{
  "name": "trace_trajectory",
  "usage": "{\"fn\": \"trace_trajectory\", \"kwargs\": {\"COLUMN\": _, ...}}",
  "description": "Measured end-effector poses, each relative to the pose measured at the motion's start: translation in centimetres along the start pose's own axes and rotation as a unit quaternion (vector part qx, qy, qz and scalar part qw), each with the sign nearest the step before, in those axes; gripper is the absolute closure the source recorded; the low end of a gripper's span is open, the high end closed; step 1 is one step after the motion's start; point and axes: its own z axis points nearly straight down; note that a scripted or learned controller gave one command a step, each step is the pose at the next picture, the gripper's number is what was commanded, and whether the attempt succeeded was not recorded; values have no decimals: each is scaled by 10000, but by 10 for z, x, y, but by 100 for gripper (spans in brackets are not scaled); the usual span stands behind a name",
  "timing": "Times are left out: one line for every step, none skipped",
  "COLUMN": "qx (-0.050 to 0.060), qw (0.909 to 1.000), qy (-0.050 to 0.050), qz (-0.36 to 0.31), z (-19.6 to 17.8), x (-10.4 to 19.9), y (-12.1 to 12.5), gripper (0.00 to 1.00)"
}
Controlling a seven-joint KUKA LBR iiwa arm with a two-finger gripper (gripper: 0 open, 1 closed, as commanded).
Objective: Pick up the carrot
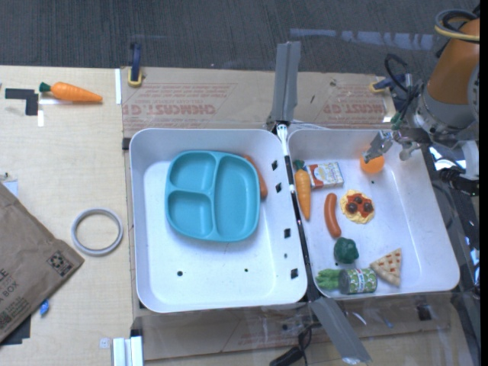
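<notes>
Two shallow white plastic bins side by side: left bin [152, 280], right bin [438, 227]. Teal three-compartment plate [213, 197] in left bin. Right bin: red-white carton [327, 174] at 11 o'clock, small orange fruit [372, 164] at 1, red sausage [332, 215] centre, round pizza toy [357, 207] beside it, green broccoli [345, 249], pizza slice [388, 267] at 5, green-labelled can [355, 281] at 6. Grey tape ring [97, 230] on bench, 9 o'clock of left bin.

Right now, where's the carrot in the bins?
The carrot lies in the right bin, along its left wall, just left of the red box and the sausage.
</notes>
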Motion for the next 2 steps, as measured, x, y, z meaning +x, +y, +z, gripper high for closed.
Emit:
{"fn": "trace_trajectory", "kwargs": {"qx": 3, "qw": 9961, "qy": 35, "qz": -884, "z": 40, "x": -9, "y": -25, "gripper": 0}}
{"fn": "trace_trajectory", "kwargs": {"qx": -3, "qw": 9949, "qy": 3, "qz": -1006, "z": 39, "x": 8, "y": 1, "gripper": 0}}
